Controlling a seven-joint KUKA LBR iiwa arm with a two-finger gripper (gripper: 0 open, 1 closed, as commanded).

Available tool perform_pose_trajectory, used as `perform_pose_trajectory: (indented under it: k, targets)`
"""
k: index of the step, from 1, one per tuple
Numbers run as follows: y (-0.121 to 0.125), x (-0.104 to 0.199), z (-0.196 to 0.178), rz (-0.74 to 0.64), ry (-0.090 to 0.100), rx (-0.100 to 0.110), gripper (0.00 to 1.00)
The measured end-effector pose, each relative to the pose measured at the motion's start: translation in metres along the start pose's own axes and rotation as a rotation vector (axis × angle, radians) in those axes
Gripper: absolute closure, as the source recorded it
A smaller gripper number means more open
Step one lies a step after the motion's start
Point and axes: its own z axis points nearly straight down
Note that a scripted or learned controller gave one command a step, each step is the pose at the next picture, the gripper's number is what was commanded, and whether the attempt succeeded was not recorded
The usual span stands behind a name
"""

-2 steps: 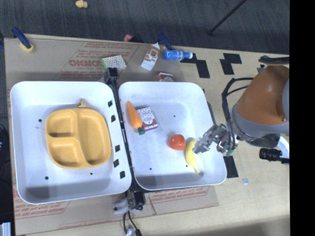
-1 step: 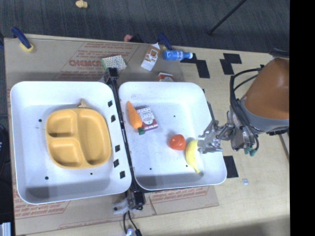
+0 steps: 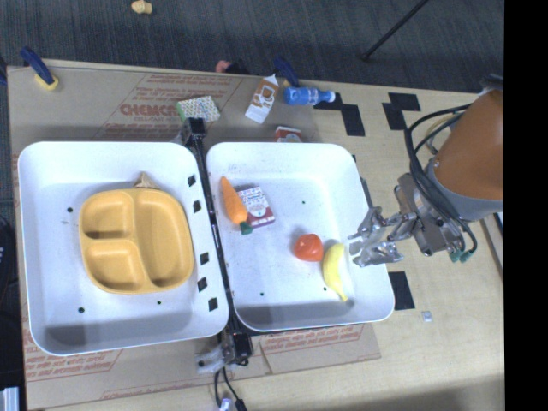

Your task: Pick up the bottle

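A small blue bottle point(image 3: 305, 96) lies on its side on the bench, behind the right bin point(image 3: 282, 157) and outside it. My gripper point(image 3: 360, 244) hangs over that bin's right rim, beside the banana point(image 3: 334, 270), far in front of the bottle. Its metal fingers point(image 3: 368, 225) are spread apart with nothing between them, so it is open. The grey arm with its orange band point(image 3: 475, 148) comes in from the right.
The right bin holds a carrot point(image 3: 233, 199), a small red-and-white packet point(image 3: 255, 205), a tomato point(image 3: 308, 247) and the banana. A yellow divided plate point(image 3: 135, 239) sits in the left bin point(image 3: 51, 169). A white carton point(image 3: 262, 99) and a checkered packet point(image 3: 199, 107) lie near the bottle.
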Motion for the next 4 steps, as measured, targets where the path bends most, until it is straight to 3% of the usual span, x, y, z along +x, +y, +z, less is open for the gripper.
perform_pose_trajectory:
  k: [1,3,4]
  targets:
    - [-0.002,-0.014,-0.004,-0.642,0.0,-0.001,1.0]
    - [0.0,0.0,0.0,-1.371,0.0,-0.003,1.0]
    - [0.001,0.001,0.018,-1.218,0.003,-0.006,1.0]
